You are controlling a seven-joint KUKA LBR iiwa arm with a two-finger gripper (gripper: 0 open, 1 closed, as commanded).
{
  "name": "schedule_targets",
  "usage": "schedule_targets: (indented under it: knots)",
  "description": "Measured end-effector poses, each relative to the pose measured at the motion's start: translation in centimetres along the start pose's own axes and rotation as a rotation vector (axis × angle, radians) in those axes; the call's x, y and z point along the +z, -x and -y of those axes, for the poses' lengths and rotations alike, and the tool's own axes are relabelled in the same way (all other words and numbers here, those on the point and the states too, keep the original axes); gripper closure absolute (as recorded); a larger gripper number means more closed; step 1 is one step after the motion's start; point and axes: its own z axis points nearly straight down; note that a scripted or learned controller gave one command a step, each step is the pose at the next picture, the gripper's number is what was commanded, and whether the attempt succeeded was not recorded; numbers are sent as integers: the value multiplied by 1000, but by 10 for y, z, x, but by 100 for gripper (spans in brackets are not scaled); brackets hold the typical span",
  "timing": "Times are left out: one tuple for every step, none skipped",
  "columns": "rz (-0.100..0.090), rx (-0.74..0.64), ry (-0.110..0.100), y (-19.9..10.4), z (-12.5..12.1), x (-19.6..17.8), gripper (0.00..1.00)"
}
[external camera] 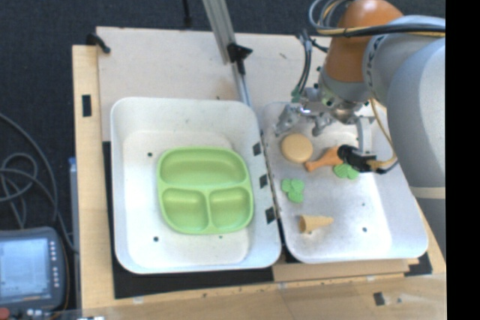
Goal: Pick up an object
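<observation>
Two white bins are being carried side by side on the bench (90, 183). The left bin (127, 124) is being taken up by a green divided plate (204, 189), lying flat, its single big section toward the back.

The right bin (390, 228) is being shared by a handful of small things: a round tan cookie (296, 148) near the back, an orange carrot (324, 160) just beside it on the right, a green piece (346, 171) at the carrot's far end, another green piece (292, 189) in the middle, and a cone (314, 222) nearer the front. The carrot's long axis is being laid roughly left-right, slightly tilted. The cone is being pointed toward the right.

The gripper (319, 116) is being hung over the back of the right bin, right above the cookie. Whether the jaws are open or closed can't be told. A slanted metal pole (214, 0) is being crossed over the back of the bench.
</observation>
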Motion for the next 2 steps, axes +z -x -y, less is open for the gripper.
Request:
schedule_targets:
  knots:
    - [1, 3, 2, 1, 0, 29, 0]
    - [0, 3, 8, 2, -1, 15, 100]
